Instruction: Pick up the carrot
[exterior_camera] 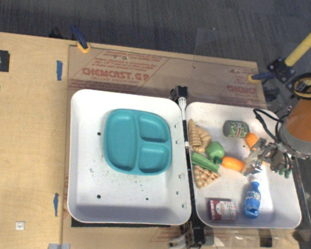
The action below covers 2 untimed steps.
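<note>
The carrot lies in the right bin, its orange body pointing right and its green top pointing left. My gripper hovers just right of the carrot's orange tip. It is open, with one finger by the tip and the other further back near a small orange piece. Nothing sits between the fingers.
The right bin also holds a green can, a green pepper, two tan waffle pieces, a blue bottle and a red can. The left bin holds a teal divided plate.
</note>
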Each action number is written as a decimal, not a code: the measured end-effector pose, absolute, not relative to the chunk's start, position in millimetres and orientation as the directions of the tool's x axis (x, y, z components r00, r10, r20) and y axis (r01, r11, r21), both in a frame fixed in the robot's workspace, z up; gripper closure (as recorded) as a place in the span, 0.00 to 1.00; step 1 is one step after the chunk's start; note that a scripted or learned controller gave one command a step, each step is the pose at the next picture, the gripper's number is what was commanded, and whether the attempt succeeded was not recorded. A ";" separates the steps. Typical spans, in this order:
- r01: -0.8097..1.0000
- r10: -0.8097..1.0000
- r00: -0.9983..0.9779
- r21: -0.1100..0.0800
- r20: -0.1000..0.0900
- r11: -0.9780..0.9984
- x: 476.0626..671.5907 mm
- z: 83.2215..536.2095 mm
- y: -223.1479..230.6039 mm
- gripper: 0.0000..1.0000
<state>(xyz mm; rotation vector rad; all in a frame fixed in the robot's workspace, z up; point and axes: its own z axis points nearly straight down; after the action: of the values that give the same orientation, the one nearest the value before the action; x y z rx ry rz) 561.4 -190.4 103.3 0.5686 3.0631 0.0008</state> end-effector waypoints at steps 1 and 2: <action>0.359 0.359 -0.933 0.005 -0.024 0.933 560.9 102.3 -190.2 0.00; 0.459 0.459 -0.889 0.003 -0.010 0.889 589.9 89.1 -185.0 0.00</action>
<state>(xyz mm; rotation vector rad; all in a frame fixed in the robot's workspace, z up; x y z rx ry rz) 589.9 -185.0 89.1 0.7389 3.0424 0.0009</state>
